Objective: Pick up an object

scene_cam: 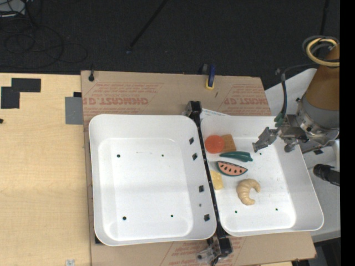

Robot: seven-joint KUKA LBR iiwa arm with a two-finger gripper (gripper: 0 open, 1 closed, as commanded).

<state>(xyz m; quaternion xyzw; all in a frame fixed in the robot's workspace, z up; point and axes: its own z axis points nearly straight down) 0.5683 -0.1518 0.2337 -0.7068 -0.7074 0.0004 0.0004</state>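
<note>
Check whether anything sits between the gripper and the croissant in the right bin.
Nothing visible does. The gripper hangs over the right bin, and bare white floor lies between it and the croissant. The watermelon slice and green piece lie to the croissant's upper left, off that line.

The pincer [265,143] hangs low, fingers spread, arm reaching from the right.

Right white shallow bin [299,218] holds round red-orange tomato toy [215,144], orange block [228,143], watermelon slice toy [232,169], tan croissant toy [248,192]. Grey two-finger gripper [264,142] above bin, upper right.
</note>
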